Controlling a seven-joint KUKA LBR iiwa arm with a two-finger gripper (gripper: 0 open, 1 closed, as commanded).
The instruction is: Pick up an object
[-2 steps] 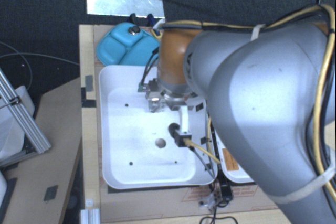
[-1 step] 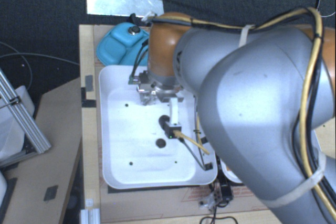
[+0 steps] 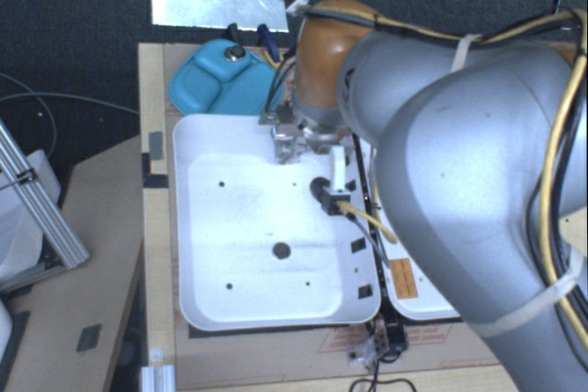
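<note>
Grey arm (image 3: 459, 151) over left bin (image 3: 197, 289), jaws at its far rim, open or closed unclear, blue object (image 3: 220, 80) just beyond.

floor (image 3: 73, 5): dark carpet | bench (image 3: 156, 225): pale wood | aluminium rail (image 3: 37, 207): far left

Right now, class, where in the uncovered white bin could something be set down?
Bare floor in the white bin: along its left wall and near rim, beside the small dark disc. Crowded: the far rim at the gripper, and the right wall under the arm.
</note>
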